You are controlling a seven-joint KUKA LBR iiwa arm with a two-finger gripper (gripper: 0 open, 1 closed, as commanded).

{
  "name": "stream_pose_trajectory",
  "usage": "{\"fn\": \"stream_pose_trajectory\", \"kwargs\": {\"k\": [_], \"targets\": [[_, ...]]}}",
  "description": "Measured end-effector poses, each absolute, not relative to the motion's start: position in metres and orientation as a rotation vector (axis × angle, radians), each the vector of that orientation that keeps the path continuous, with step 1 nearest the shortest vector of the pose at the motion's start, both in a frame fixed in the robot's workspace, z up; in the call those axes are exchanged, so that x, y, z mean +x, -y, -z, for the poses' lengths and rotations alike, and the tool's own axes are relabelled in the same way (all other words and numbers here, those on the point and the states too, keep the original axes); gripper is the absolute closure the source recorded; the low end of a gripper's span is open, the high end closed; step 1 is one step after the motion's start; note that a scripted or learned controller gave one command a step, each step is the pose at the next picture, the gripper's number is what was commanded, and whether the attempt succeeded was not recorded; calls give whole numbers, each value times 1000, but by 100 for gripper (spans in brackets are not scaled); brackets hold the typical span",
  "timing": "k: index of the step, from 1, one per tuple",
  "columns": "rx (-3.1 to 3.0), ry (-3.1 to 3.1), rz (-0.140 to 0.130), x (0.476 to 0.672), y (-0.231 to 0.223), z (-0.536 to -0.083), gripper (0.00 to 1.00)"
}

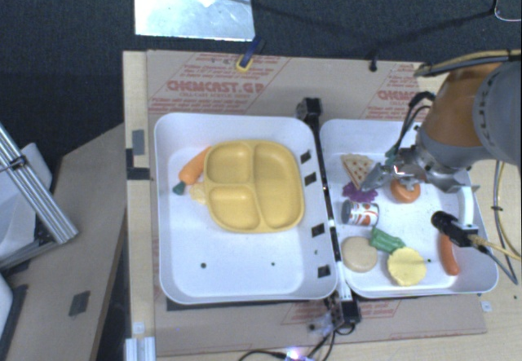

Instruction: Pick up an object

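Over the far half of the right-hand shallow white bin (342, 139), the grey arm with its orange band (465, 123) reaches in from the right edge of the camera view, and its gripper (382, 178) sits low among the toy foods there. Whether the jaws are apart or together cannot be told from this angle, and nothing can be seen held in them. Just right of the gripper lies a small round orange-red piece (405, 191), so close that touching or apart cannot be told. Just left of the gripper sits a tan wedge with red spots (356, 166), and below that a small purple piece (359, 191). Nearer the camera come a small tin with a red and white label (360, 213), lying on its side, then a green lumpy piece (386, 239), with a flat round beige disc (359, 254) and a yellow lumpy piece (406, 266) at the near side of the bin. A red-orange sausage shape (448, 255) lies by the bin's right wall. Across the divider, the left-hand shallow white bin (179, 253) holds a yellow plastic plate with three compartments (249, 187), and an orange carrot with a green top (193, 166) lies against the plate's left edge.
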State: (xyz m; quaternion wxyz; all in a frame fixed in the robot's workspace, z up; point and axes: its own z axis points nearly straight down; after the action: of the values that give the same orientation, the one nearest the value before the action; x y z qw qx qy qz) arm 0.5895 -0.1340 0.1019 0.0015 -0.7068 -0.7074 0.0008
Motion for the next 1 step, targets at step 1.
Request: {"fn": "stream_pose_trajectory", "kwargs": {"k": [1], "targets": [[-2222, 2226, 4, 592, 134, -88, 0]]}}
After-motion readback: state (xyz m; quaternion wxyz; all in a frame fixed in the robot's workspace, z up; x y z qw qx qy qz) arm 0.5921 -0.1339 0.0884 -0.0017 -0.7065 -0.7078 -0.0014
